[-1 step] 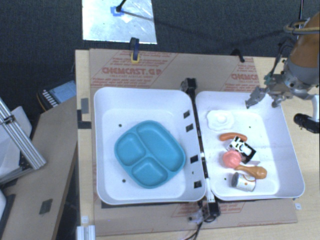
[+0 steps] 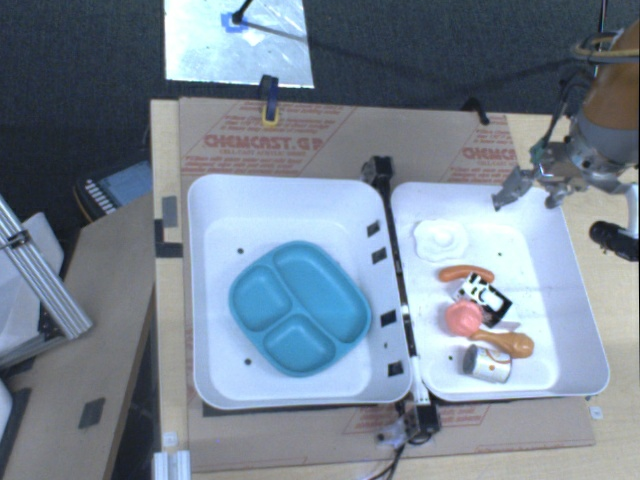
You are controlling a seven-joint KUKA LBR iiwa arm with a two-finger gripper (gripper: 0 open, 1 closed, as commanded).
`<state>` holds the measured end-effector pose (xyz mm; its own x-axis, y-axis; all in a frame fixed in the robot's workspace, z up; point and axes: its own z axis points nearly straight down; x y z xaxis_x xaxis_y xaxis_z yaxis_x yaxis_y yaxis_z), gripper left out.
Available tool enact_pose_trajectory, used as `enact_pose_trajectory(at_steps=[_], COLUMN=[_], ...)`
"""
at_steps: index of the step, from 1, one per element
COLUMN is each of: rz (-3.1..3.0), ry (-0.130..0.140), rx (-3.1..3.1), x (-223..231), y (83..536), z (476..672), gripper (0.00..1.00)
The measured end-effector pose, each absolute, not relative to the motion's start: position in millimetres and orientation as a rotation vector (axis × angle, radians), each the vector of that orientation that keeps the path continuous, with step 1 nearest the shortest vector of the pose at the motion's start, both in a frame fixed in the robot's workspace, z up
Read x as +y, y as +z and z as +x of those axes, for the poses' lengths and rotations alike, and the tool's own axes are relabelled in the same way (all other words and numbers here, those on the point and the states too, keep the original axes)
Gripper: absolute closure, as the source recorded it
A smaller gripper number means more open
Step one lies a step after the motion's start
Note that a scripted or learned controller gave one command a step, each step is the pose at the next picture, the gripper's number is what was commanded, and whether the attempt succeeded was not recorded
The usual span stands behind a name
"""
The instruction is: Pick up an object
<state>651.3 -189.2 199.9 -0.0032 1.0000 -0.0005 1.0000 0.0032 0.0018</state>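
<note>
Nearest to us, along the front of the right bin [image 2: 575,268], we see a small silver can [image 2: 488,364] lying on its side, and just behind it a tan spoon-like piece [image 2: 510,343] touching a pink ball [image 2: 462,318]. A black-and-white block [image 2: 482,296] sits against the ball, with an orange sausage [image 2: 465,274] just beyond and a white fried-egg toy [image 2: 440,238] farther back. We judge these are heaped in one bin so the arm has a choice of objects within reach; any of them would serve the task. The left bin [image 2: 215,268] carries a blue divided plate [image 2: 298,308], set apart from the pile. Both bins rest on a cardboard-covered surface [image 2: 330,133]. Farthest away, at the right bin's back corner, the tool [image 2: 528,186] hangs above the rim with its two fingers spread apart and nothing between them, well apart from the cluster. We take it that no object is chosen yet; the pick is not yet done.
</note>
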Motion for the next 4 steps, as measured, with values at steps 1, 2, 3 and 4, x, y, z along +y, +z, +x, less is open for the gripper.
enact_pose_trajectory(at_steps=[1,2,3,4], rz=[2.219,2.218,2.213,2.208], ry=[-0.001,-0.003,0.001,0.005], rx=[2.225,2.229,2.227,2.226], x=[-187,-185,-185,-185], y=[158,96,85,97], z=[649.4,649.1,650.1,651.7], gripper=[0.00,0.00,0.00,1.00])
